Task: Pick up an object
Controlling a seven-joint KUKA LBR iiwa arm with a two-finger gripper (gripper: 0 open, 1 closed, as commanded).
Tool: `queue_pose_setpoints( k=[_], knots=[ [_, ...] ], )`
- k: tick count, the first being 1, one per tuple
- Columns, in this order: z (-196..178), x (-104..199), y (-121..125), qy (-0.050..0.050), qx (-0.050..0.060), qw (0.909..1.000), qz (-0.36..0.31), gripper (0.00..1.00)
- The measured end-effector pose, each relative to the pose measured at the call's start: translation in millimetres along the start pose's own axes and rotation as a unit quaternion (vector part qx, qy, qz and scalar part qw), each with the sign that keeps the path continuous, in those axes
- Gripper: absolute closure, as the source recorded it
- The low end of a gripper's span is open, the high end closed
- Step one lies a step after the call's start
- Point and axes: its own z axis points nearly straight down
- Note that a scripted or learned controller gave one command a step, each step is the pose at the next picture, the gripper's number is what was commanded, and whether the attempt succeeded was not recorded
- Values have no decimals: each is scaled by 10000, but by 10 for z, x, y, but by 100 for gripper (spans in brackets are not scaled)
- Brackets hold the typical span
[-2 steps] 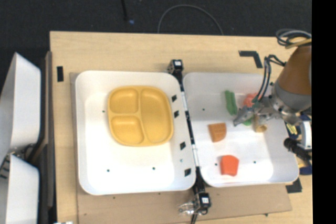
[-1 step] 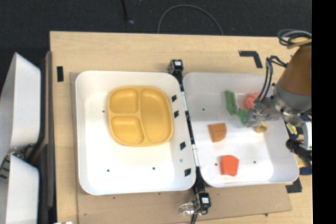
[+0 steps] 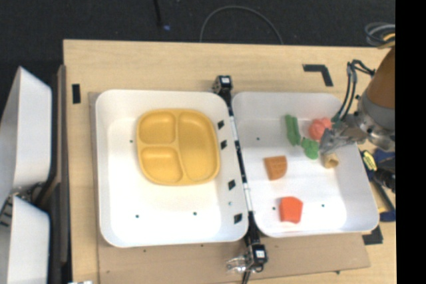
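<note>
Approach step judged in hand: arm (image 3: 381, 86) reached in from right over right bin (image 3: 346, 209), gripper (image 3: 331, 140) low beside green piece (image 3: 310, 147) and pink piece (image 3: 319, 128) at bin's far right. Could not tell how far jaws stood apart, nor anything held. Orange block (image 3: 275, 167) and red block (image 3: 290, 209) lay apart, nearer. Yellow divided plate (image 3: 178, 145) sat in left bin (image 3: 113, 209). Next likely called for: centring over one piece, closing, lifting straight.

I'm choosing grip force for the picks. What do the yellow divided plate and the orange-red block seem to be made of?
The yellow divided plate looks like moulded plastic: one even colour, rounded compartment ridges, a soft sheen. The orange-red block looks matte with slightly soft edges, perhaps foam or rubbery plastic; the view is too coarse to tell which.
</note>
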Motion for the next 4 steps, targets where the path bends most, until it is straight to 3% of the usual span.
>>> queue_pose_setpoints(
  k=[2,4],
  knots=[
    [-747,-20,61,1,7,10000,-13,100],
    [-767,1026,-33,18,17,10000,-30,100]
  ],
)
